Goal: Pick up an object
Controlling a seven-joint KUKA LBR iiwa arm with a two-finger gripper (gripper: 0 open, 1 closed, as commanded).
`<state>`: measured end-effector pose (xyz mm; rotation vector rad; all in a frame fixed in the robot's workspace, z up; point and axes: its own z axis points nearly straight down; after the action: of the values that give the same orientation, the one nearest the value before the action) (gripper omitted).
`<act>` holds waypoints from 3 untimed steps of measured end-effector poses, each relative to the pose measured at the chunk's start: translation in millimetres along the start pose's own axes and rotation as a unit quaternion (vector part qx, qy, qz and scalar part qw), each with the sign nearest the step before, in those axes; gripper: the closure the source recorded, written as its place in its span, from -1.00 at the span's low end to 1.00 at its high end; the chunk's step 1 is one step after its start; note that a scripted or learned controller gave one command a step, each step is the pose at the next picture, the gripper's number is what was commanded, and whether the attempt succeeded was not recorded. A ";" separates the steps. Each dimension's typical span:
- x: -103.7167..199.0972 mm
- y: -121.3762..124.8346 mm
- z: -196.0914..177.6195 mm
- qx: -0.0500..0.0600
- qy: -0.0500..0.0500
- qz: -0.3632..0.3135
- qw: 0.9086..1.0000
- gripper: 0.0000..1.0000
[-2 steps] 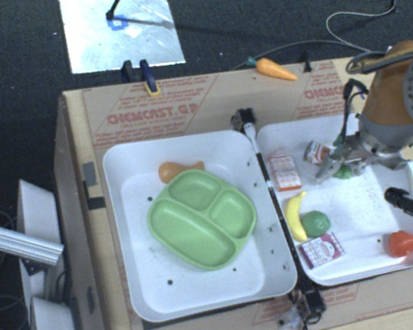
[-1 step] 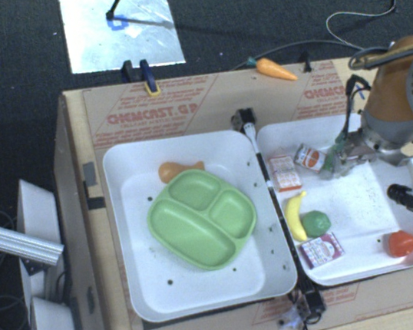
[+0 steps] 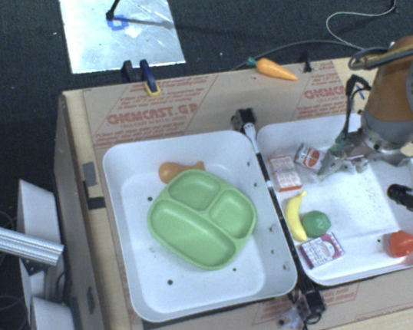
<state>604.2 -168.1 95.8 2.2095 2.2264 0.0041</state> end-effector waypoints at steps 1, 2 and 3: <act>40.9 54.1 17.6 0.029 0.003 0.000 1.000 -1.00; 41.6 54.6 6.3 0.030 0.004 -0.002 1.000 1.00; -33.3 65.5 -105.9 0.000 0.000 0.002 1.000 1.00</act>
<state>669.4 -200.7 202.1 2.2143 2.2204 0.0033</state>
